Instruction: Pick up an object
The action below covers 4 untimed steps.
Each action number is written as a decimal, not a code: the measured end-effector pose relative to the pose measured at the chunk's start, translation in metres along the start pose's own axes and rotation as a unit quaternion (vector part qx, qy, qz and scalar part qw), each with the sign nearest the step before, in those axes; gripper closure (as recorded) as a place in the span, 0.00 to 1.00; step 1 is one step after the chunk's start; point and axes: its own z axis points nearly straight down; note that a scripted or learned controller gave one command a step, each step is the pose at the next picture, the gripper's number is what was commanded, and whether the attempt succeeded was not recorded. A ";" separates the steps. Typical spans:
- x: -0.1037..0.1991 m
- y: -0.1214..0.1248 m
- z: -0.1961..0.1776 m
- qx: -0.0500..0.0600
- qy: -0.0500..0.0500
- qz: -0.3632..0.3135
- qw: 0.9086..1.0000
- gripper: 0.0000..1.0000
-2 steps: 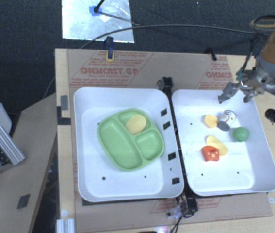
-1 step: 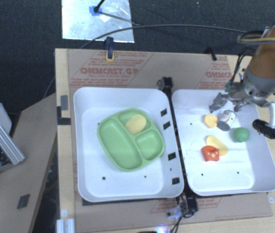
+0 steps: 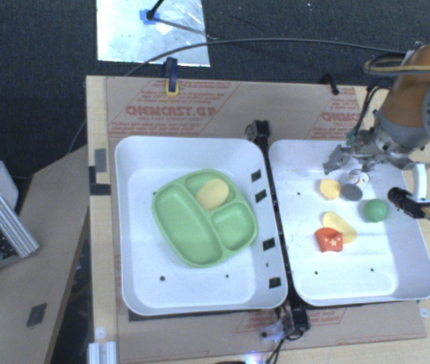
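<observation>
From where I stand, the end effector [image 3: 349, 164] hangs low over the upper part of the right bin [image 3: 306, 283], and its grey metal parts blur together, so I cannot tell how it is set; nothing shows caught in it. The nearest pieces lie just below and a touch left of it: a small yellow round piece [image 3: 329, 189] and a grey disc [image 3: 350, 192] touching side by side, with a little white bit [image 3: 356, 177] just above the disc, almost under the tool. A green ball [image 3: 375, 210] sits further toward the bin's right wall, and a red block [image 3: 329, 240] leans against a yellow banana-shaped piece [image 3: 341, 226] whose long axis runs from upper left to lower right, nearer the bin's middle. The arm [image 3: 415, 105] comes in from the right, its orange band high and the wrist bent down and leftward toward the bin. My guess is the yellow round piece or grey disc is the easiest reach, needing only a short drop. The left bin [image 3: 135, 226] holds a green divided tray [image 3: 192, 233] with a yellow lump [image 3: 213, 194] in it, well apart from the tool.
</observation>
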 end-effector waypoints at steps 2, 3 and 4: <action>-0.002 0.004 -0.076 0.010 0.004 -0.001 1.000 1.00; -0.002 0.005 -0.083 0.012 0.004 -0.001 1.000 1.00; 0.047 -0.010 -0.097 0.013 0.005 -0.003 1.000 1.00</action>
